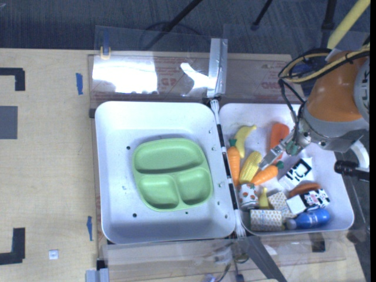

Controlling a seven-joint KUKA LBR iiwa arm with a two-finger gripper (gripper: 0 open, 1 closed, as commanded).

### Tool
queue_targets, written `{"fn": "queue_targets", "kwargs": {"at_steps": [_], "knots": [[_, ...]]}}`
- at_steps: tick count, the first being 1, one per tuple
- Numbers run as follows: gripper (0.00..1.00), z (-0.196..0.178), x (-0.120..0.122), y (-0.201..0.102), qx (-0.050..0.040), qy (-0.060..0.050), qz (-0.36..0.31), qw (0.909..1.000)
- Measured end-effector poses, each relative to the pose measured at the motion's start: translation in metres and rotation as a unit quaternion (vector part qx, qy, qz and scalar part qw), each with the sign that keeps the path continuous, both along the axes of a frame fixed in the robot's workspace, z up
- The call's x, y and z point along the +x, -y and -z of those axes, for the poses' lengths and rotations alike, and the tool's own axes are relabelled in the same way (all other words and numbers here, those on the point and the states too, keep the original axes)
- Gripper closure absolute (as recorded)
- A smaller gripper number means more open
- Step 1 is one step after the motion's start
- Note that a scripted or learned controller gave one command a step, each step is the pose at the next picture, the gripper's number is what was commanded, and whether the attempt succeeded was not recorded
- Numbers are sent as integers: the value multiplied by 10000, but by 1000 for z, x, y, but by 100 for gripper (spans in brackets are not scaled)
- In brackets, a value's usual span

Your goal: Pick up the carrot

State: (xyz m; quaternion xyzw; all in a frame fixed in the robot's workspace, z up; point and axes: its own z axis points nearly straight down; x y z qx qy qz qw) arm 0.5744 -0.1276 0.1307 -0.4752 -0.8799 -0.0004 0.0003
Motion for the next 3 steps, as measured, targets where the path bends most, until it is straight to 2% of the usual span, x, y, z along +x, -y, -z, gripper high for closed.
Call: {"fn": "queue_targets", "kwargs": {"at_steps": [1, 2, 3], "knots": [[0, 43, -53, -14, -20, 57, -881, 9961], [100, 32, -51, -14, -20, 96, -872, 9961], [100, 22, -50, -14, -20, 121, -861, 9962]]}}
